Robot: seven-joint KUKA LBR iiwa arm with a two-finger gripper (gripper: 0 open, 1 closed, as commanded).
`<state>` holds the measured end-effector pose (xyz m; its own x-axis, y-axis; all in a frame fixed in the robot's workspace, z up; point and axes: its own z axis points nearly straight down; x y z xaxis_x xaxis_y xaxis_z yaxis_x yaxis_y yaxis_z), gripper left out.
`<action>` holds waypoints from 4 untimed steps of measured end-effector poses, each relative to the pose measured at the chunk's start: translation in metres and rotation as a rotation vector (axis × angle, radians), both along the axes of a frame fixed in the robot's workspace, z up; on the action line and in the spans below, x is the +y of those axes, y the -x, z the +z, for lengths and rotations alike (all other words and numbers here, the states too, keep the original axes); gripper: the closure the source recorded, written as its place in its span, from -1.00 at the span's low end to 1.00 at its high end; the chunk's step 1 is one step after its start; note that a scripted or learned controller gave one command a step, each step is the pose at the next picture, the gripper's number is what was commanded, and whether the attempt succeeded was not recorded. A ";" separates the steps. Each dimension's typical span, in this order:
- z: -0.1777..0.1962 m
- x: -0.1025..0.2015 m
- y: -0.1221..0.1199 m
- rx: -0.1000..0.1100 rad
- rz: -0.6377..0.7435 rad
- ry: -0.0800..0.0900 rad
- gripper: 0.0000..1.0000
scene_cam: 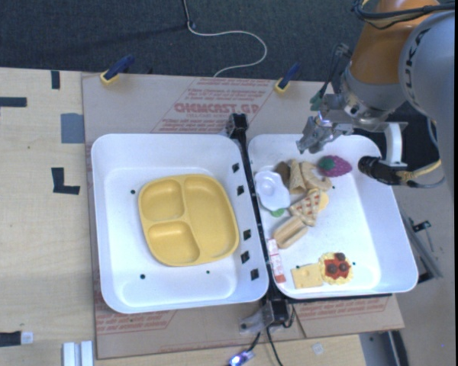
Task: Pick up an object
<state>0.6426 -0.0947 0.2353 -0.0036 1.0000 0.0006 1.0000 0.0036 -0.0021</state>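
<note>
gripper (314,139) above right bin (382,227) of toy food (305,204); yellow tray (188,219) in left bin (114,204)

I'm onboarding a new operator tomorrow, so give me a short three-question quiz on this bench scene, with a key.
1. True or false: the yellow divided plastic plate lies in the right-hand white bin.
2. Multiple choice: the small pink-magenta toy fruit lies nearest which part of its bin? A) far edge B) near edge C) wall beside the other bin
3. Fill in: the toy pizza slice with red toppings lies near the ____ edge of its bin.

Key: 1. False, it lies in the left-hand white bin. 2. A; the two-finger gripper hangs just left of it in the view. 3. Near (front).
</note>
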 end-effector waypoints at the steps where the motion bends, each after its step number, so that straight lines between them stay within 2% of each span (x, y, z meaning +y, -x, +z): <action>1: -0.006 0.037 0.026 0.001 0.001 0.000 1.00; 2: -0.002 0.072 0.057 0.001 0.001 -0.001 1.00; 3: -0.022 0.101 0.098 0.005 -0.001 0.000 1.00; 4: -0.021 0.098 0.096 0.000 -0.002 0.001 1.00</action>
<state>0.5469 0.0034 0.2142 -0.0018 1.0000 0.0001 1.0000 0.0018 -0.0026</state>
